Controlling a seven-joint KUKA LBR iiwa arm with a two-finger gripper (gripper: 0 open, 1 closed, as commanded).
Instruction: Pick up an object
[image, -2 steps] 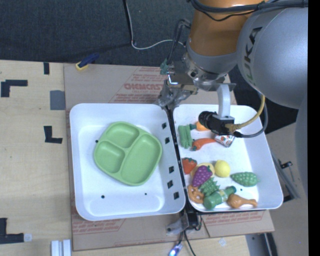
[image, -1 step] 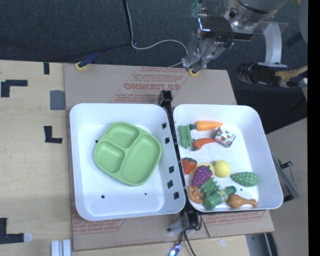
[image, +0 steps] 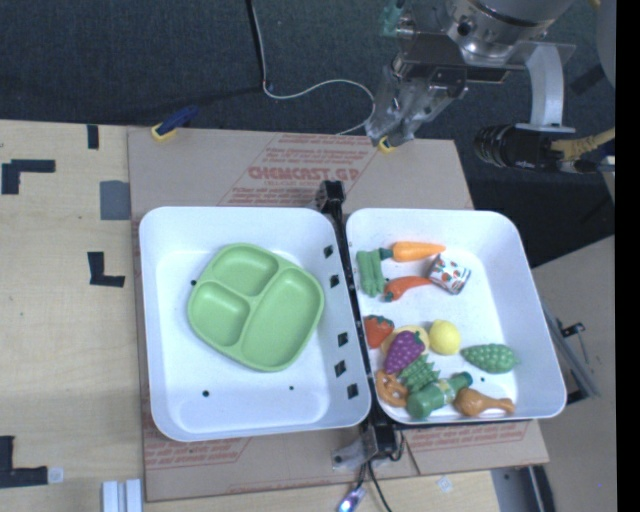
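The pincer is seen raised beyond the bins, its state indiscernible. Toy foods, including a carrot, are gathered in the right bin.

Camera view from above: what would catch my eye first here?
The pale green plastic divided plate lying alone in the left white bin. Next, the heap of bright toy food in the right white bin, such as an orange carrot and a yellow lemon. The grey gripper hangs beyond both bins.
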